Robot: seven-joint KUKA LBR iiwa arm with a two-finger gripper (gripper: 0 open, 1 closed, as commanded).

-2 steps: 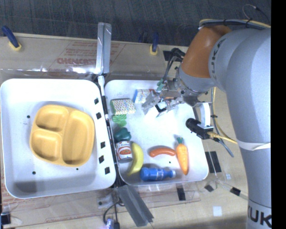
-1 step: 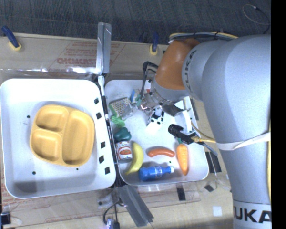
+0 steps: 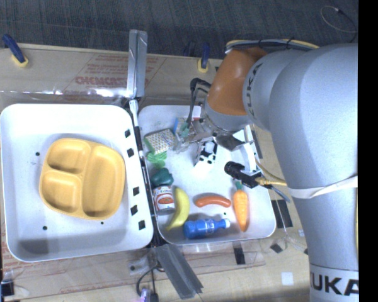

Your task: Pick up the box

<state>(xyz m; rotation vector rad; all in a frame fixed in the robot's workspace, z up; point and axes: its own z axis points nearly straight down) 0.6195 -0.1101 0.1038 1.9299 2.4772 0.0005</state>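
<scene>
2 bins: left bin [image 3: 12,168] holds 1 yellow tray [image 3: 82,177]; right bin [image 3: 259,222] holds 1 box [image 3: 159,141], banana [image 3: 179,207], carrot [image 3: 240,209]; claw [image 3: 190,133] state cannot be told.

Tray [image 3: 82,178] yellow; bins [image 3: 25,231] white. Banana [image 3: 179,209] yellow, carrot [image 3: 240,209] orange, sausage [image 3: 212,201] red-orange, bottle [image 3: 205,227] blue, cow toy [image 3: 206,154] black-and-white, box [image 3: 159,142] green-patterned.

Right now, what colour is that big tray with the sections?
Yellow. The tray sits in the left bin, clearest in the camera view.
</scene>
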